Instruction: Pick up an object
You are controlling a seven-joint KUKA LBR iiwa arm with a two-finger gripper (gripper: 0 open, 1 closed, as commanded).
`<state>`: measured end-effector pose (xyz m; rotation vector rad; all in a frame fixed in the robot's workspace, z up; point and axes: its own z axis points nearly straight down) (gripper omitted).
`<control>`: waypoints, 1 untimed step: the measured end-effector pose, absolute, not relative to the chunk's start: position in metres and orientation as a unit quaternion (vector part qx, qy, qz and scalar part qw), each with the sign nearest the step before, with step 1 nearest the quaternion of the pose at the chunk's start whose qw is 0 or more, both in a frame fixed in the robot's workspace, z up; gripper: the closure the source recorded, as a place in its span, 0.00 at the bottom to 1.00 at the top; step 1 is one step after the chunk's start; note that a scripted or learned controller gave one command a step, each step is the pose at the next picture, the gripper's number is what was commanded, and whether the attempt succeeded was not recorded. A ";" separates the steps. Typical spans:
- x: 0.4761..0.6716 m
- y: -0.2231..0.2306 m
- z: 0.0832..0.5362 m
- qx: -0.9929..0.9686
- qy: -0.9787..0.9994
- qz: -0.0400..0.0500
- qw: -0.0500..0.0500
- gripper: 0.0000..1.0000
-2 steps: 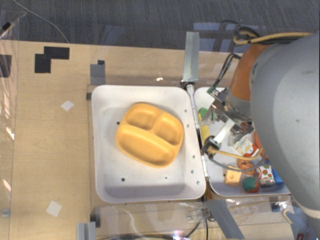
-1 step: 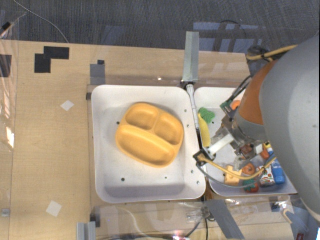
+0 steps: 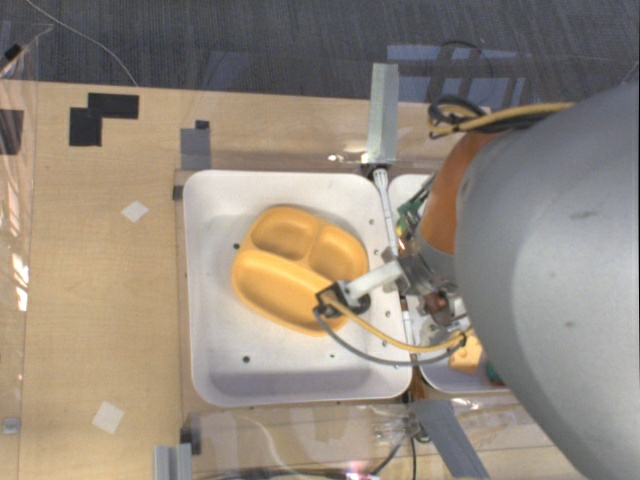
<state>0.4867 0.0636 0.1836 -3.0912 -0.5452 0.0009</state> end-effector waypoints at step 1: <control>0.497 0.061 0.184 -0.969 -0.246 0.001 0.001 0.00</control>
